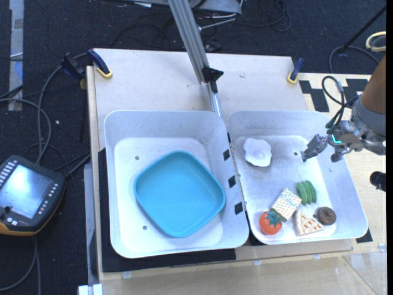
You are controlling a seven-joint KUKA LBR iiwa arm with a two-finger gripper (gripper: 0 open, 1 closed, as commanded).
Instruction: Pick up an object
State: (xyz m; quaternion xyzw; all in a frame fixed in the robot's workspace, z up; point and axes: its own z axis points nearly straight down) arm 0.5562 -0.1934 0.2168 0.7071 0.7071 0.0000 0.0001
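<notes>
In the right bin (279, 131) lie a white flower-shaped piece (258, 152), a green ridged piece (306, 191), a cracker-like square (286, 203), a red tomato (270, 222), a pale wedge (307, 224) and a brown doughnut (325, 215). My gripper (326, 150) hangs at the bin's right side, to the right of the white piece and above the green one. Its two dark fingers (314, 147) stand spread apart with nothing between them.
The left bin (123, 134) holds a blue square tray (178, 193). A slanted metal pole (191, 32) crosses the bench top behind the bins. A teach pendant (24, 192) lies on the floor at the left.
</notes>
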